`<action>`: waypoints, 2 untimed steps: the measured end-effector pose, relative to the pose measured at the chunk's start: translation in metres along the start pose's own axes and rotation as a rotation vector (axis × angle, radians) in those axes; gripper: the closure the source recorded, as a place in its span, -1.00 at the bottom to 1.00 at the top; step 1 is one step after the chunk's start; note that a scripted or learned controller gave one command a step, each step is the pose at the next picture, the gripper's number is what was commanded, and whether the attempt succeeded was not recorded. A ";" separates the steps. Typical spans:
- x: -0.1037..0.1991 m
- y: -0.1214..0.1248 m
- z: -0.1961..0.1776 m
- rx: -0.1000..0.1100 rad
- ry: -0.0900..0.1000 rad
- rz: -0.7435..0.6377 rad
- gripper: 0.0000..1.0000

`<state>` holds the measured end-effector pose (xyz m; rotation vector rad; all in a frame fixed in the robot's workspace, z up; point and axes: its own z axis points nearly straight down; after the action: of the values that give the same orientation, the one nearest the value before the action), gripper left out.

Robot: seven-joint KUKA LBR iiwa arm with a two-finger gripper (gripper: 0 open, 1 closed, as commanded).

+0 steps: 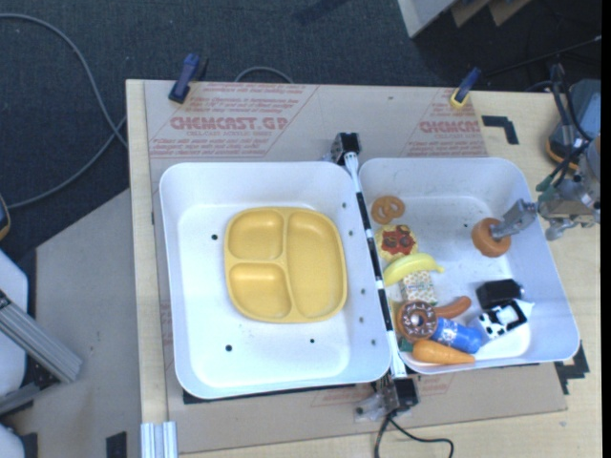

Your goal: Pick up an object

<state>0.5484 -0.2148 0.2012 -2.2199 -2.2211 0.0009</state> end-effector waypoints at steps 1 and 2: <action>-0.006 0.023 0.109 -0.002 0.006 -0.003 -1.00; -0.008 0.109 0.020 -0.006 -0.002 -0.002 -1.00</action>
<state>0.6570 -0.2232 0.1808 -2.2218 -2.2275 -0.0031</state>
